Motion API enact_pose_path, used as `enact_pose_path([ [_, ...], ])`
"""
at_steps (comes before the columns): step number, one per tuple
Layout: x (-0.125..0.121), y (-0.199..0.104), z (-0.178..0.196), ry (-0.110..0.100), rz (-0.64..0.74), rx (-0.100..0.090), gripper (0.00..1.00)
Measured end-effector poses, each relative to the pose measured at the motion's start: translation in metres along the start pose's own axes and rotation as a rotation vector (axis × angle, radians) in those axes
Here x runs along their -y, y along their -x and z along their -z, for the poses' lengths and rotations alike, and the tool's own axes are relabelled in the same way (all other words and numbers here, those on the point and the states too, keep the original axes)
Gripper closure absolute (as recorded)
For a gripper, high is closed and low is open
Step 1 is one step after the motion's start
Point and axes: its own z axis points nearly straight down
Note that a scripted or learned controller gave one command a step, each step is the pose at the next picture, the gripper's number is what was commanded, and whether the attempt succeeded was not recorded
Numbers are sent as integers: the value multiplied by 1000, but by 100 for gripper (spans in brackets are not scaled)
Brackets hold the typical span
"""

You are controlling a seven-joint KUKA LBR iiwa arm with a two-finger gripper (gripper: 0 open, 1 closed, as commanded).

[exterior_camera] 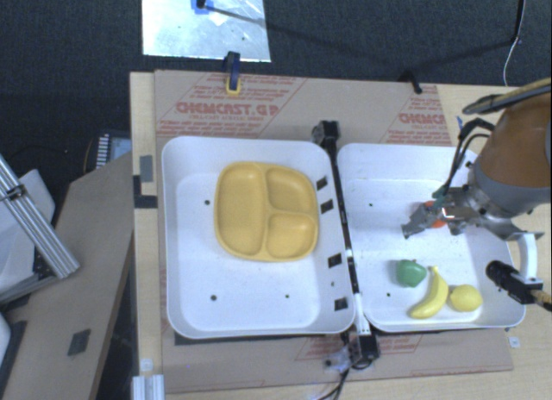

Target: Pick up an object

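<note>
We saw nothing picked yet: the hand (424, 220) hovered at right of frame, grip state unclear, above the green fruit (410, 272), banana (430, 294) and lemon (465, 297), all lying in the right bin (379, 174).

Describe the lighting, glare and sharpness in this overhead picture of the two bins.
Camera view: even, soft light with faint shadows under the banana and green fruit; the foil sheet at the top glares; the white bins are bright, nearly washed out; the whole frame is slightly soft, and the pincer looks blurred, its detail hard to make out.
</note>
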Motion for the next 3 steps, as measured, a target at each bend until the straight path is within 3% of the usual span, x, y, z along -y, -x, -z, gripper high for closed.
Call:
enact_pose_path([
  [2, 7, -1, -93, 1, -1, -1, 0],
  [3, 5, -1, -80, 5, -1, 1, 100],
])
